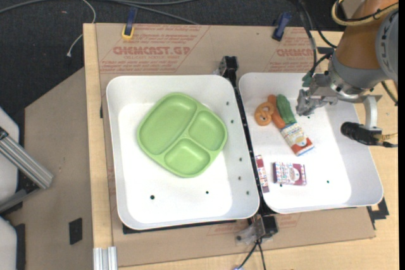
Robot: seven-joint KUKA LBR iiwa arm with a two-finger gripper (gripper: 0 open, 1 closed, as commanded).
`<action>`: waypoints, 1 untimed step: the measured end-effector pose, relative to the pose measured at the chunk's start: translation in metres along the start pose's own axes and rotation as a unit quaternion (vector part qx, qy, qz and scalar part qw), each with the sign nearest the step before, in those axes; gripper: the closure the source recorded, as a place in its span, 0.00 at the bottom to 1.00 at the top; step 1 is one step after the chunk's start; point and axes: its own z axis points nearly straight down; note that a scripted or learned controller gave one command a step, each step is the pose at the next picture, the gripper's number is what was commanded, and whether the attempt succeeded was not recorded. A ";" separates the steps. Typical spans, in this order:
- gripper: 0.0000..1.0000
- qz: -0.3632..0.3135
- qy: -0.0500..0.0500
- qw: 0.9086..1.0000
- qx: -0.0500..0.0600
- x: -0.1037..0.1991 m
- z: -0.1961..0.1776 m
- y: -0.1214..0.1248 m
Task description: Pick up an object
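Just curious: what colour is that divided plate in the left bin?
Light green, all over. The divided plate shows clearly in the camera view.

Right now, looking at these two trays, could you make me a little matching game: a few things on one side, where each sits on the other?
Things:
1. green plate
2. purple packet
3. orange ring
4. pincer

Places:
A. right tray, near its front edge
B. above the right tray's far part
C. left tray
D. right tray, beside a green vegetable

Pairs: 1-C, 2-A, 3-D, 4-B
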 end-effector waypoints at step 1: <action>1.00 0.001 -0.001 1.000 -0.002 -0.004 -0.049 -0.007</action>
